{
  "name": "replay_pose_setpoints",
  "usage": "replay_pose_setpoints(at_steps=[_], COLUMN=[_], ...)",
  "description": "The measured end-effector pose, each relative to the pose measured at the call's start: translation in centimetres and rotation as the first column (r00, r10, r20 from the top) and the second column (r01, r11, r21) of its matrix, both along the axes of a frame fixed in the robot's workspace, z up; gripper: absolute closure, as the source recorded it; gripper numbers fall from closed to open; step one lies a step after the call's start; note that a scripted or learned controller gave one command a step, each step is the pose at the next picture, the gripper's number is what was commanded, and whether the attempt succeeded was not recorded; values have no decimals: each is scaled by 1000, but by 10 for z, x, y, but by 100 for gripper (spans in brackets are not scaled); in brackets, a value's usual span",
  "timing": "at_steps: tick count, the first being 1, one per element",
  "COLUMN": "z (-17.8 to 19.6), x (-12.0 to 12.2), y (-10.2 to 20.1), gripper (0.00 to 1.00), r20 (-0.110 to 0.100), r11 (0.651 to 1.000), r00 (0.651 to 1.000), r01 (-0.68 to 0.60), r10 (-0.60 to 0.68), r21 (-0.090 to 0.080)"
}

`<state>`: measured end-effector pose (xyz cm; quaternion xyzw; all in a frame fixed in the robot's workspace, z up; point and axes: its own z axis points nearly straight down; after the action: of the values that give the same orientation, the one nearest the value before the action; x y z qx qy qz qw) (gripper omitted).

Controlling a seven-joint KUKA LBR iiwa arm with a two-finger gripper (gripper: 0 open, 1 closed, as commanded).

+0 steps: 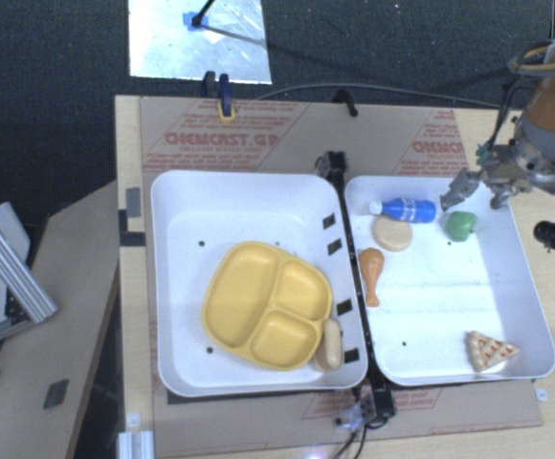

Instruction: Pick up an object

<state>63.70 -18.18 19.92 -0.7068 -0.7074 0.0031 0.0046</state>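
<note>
Grey metal with an orange band, the arm (552,113) leans in over the right bin's (526,299) far corner, its gripper (477,190) tilted downward with jaws spread wide and holding nothing, poised just above the green object (461,225) beside the blue bottle (404,209).

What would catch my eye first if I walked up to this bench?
Probably the yellow divided tray lying in the left bin. Next, the gripper hanging open over the right bin's far end, close above a blue bottle and a green object.
</note>
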Motion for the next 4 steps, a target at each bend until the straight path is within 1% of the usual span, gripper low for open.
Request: replay_pose_setpoints(at_steps=[1,3,4], z=[8,-77,-116], x=[3,-1,-1], y=[0,-8,-7], gripper=[0,0,0], r20=[12,10,10], r11=[1000,1000,1000], r00=[1000,1000,1000], r01=[-3,-1,-2], r10=[3,1,2], r21=[-3,-3,-2])
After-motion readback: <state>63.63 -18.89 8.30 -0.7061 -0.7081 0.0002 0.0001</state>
